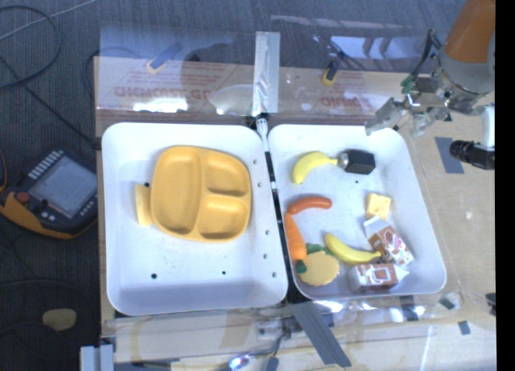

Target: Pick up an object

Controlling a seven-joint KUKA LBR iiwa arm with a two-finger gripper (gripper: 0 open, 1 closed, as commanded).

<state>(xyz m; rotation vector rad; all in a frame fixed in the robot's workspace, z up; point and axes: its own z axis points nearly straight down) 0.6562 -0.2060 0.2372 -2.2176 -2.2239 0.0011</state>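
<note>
Your pincer [402,112] sits just outside the right bin's [418,192] far right corner, above the desk [471,224]; can't tell its finger state. That bin is crowded near the front: two bananas [310,164] [350,250], black block [358,161], hot dog [310,204], carrot [294,237], cookie [320,268], cheese [378,204], cartons [374,277]. Middle is open. The left bin [121,224] holds a yellow divided plate [199,192], margins free.

No lettering here is clear enough to read.
</note>
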